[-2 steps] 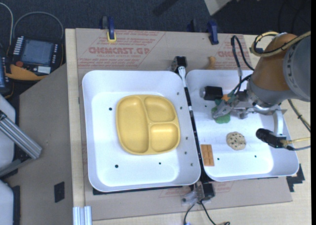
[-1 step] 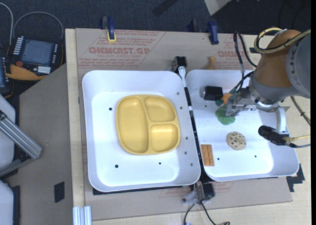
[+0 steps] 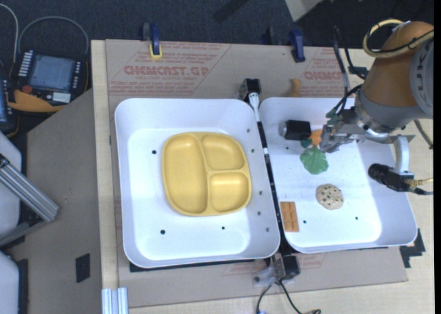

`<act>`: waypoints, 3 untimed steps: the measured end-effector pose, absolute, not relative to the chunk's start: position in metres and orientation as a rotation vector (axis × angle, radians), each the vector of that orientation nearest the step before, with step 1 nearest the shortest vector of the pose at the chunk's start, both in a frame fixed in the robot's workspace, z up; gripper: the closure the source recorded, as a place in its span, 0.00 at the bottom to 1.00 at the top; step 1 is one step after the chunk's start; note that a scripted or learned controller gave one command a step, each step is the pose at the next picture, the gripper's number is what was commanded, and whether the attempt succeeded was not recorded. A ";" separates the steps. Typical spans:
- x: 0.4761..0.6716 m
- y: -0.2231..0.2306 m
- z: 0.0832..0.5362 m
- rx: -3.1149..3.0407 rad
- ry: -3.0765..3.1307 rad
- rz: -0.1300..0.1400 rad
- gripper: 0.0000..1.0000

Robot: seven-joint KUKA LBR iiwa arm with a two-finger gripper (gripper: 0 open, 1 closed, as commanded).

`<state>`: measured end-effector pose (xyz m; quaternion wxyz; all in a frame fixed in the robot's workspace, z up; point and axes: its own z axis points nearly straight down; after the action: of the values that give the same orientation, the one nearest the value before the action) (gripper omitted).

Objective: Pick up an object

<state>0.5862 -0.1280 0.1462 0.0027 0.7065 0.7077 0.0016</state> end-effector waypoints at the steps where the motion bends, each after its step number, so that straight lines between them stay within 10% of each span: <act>1: 0.580 -0.125 0.194 2.216 2.219 0.005 1.00; 3: 0.596 -0.079 0.241 2.218 2.228 -0.001 1.00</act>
<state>0.5960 -0.0790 0.2410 -0.0010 0.7055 0.7087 -0.0004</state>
